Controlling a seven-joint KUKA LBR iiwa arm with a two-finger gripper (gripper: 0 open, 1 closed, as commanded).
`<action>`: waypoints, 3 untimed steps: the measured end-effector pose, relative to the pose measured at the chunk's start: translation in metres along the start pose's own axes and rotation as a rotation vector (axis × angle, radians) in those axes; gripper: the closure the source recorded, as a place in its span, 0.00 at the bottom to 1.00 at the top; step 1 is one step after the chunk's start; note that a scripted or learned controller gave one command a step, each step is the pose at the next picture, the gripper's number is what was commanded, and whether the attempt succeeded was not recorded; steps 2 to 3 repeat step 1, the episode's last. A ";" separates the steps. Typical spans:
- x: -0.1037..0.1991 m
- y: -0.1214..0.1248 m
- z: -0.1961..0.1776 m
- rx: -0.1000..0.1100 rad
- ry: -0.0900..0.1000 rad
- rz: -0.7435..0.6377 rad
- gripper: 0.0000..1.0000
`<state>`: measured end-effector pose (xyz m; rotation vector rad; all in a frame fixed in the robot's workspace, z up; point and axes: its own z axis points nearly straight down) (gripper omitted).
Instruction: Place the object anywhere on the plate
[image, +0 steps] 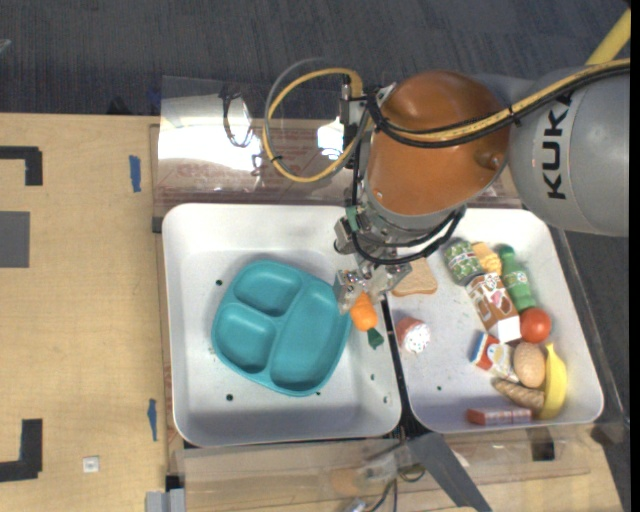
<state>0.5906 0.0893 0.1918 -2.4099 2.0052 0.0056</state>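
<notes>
Carrot (365, 318) beside teal plate (278, 337), left bin (190, 400).

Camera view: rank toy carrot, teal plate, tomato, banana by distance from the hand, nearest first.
Measured from the hand:
1. Toy carrot, just below the hand, at the right edge of the left bin.
2. Teal plate, left of the hand, in the left bin.
3. Tomato, far side of the right bin.
4. Banana, lower right corner of the right bin.
</notes>
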 end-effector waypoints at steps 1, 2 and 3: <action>0.002 0.000 -0.001 0.001 0.002 0.004 0.00; 0.002 0.000 -0.001 0.001 0.002 0.004 0.00; 0.002 0.000 -0.001 0.001 0.002 0.004 0.00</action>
